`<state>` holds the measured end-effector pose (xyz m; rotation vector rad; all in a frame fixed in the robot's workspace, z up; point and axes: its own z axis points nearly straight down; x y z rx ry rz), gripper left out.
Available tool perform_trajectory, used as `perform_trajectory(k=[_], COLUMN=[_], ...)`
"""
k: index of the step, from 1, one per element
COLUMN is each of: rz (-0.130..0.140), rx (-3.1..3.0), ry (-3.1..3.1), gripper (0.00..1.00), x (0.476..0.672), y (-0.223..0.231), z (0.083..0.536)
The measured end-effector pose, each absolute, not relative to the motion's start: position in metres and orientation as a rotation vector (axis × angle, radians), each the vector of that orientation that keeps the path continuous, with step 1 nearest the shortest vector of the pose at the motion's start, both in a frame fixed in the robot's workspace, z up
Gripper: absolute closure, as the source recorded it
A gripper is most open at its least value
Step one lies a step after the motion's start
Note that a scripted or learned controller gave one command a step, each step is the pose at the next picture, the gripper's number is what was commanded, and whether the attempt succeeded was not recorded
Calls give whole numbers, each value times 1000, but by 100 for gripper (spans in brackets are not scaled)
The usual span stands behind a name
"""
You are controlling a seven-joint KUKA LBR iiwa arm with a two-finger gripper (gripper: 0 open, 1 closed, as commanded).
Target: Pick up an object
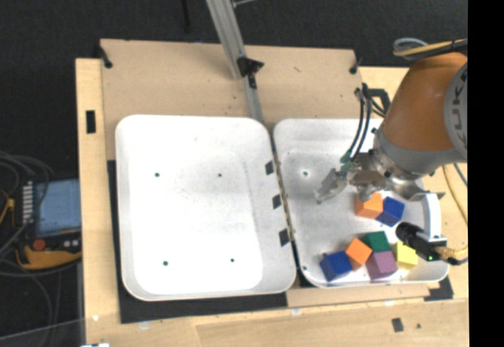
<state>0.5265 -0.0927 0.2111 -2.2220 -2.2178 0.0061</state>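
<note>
The pincer (329,186) is seen above the right bin (303,149), slightly parted with nothing gripped, beside an orange block (368,206) and blue block (390,212).

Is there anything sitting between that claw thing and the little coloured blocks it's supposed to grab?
Nothing visible does. The gripper hangs over bare floor of the right bin. The nearest blocks, an orange block and a blue block, lie just to its right, under the arm's wrist, with only open bin floor in between.
</note>
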Motion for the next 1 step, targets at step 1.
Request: perform_trajectory(k=[1], rz=[8], rx=[-2222], ry=[-2216], gripper=[0], x=[520], y=[-103], z=[160])
